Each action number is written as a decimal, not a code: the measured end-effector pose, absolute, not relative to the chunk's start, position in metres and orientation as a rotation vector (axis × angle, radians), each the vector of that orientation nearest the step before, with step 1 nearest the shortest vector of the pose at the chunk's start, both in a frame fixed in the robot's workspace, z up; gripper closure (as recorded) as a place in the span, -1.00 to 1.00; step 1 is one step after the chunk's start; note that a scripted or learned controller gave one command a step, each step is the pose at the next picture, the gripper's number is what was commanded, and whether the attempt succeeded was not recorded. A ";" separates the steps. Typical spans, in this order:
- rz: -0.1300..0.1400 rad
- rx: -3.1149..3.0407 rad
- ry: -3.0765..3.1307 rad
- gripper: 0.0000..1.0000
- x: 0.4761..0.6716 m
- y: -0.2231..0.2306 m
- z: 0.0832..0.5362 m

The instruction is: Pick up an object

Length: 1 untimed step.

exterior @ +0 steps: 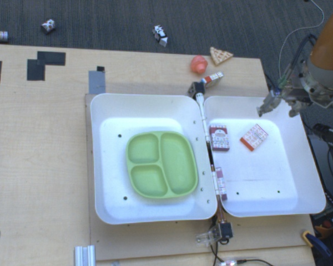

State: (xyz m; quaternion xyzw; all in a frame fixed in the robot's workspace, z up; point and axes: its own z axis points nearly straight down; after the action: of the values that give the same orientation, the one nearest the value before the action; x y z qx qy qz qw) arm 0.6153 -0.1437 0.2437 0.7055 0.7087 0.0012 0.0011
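Note:
Two small objects lie in the right bin (299,182): a red and white box (219,138) by its left wall, and an orange and white packet (254,137), tilted, a little to the box's right. My gripper (278,108) hangs over the bin's far right corner, up and right of the packet. Its fingers (265,107) are spread open, with nothing between them.
A green divided plate (161,164) fills the middle of the left bin (108,148). Beyond the bins, on the bench, lie a red ball (198,64), a pizza-slice toy (221,55) and a small red-tipped item (213,78). Cables run behind the arm at right.

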 end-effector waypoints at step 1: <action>0.010 2.211 2.217 -1.00 0.595 -0.172 0.099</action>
State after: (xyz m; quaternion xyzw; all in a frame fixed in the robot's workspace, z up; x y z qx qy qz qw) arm 0.5955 -0.1718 0.0986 0.7061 0.7081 0.0031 0.0053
